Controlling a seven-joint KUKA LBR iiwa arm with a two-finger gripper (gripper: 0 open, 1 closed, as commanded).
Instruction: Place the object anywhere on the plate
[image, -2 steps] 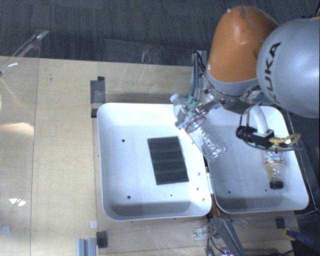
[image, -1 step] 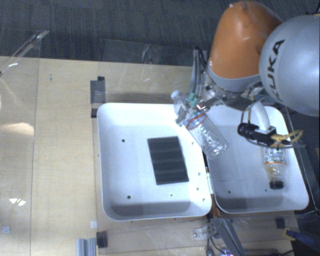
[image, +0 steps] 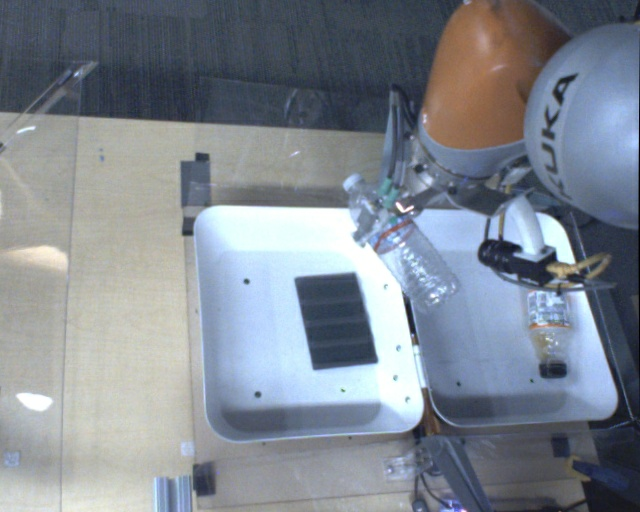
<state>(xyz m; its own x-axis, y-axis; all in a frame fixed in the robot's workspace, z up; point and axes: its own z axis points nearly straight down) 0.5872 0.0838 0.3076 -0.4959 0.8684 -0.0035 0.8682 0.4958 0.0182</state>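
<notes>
The big grey arm (image: 590, 110) with its orange band (image: 480, 70) reaches in from the right, over the top edge of the right bin (image: 520, 390). Its gripper (image: 395, 205) is near the top, where the two bins meet. A clear plastic bottle (image: 405, 250) hangs there at a slant. Its cap end is up by the gripper and its bottom points down and to the right, over the line between the two bins. The top of the bottle sits right at the gripper, but the fingers are too hard to make out, so I cannot tell if they are squeezing the bottle or not. In the left bin (image: 230, 400) lies a dark flat plate (image: 336, 320) with ridges on it. It rests near the middle of that bin, a little way from the bottle. In the right bin a small bottle (image: 548, 335) with a dark cap lies near the right wall. Some black and yellow wires (image: 530, 262) hang from the arm just above it.
</notes>
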